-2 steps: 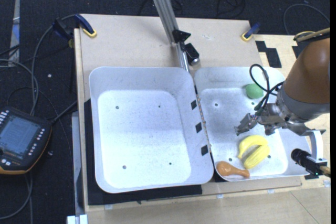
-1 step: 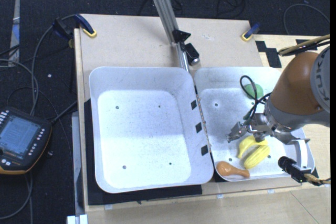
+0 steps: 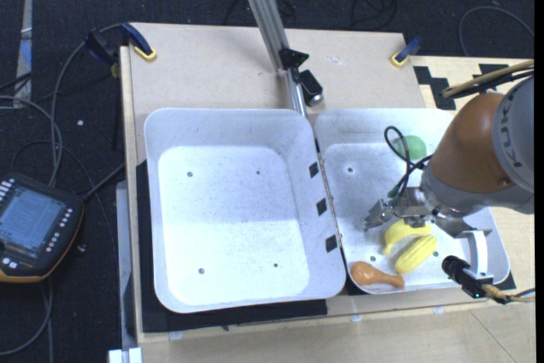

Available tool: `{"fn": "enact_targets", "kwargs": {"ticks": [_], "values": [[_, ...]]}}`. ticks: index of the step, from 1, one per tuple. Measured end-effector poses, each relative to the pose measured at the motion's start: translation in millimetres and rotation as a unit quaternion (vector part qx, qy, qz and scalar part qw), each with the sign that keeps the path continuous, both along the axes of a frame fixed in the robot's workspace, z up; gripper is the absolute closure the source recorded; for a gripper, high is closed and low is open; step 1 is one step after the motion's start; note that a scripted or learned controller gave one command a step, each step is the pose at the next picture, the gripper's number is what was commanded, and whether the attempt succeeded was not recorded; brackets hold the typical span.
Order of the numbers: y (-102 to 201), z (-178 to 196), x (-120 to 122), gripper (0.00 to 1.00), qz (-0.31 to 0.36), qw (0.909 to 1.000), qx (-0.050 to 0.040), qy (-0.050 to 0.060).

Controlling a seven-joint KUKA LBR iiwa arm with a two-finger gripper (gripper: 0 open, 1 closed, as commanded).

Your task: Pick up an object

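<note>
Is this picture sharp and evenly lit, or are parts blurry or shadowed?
In the camera view, light is soft and fairly even; the left shallow white bin looks brighter across its lower floor. The yellow ridged toy and orange pear-shaped object look slightly soft. The dark floor around the bench loses detail.

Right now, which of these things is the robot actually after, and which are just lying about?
For the job: yellow toy, orange piece, green ball, right bin, end effector.

Lying about: left bin, handheld screen, yellow clamps.
</note>
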State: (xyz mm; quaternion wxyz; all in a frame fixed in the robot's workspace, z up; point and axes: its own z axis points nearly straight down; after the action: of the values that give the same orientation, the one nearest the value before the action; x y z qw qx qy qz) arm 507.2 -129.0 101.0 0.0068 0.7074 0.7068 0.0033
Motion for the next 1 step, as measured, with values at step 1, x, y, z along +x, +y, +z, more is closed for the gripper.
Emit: {"fn": "enact_targets", "kwargs": {"ticks": [1], "values": [[1.7,7.1,-1.7,1.00,0.001,1.0000,0.0018,0.004]]}}
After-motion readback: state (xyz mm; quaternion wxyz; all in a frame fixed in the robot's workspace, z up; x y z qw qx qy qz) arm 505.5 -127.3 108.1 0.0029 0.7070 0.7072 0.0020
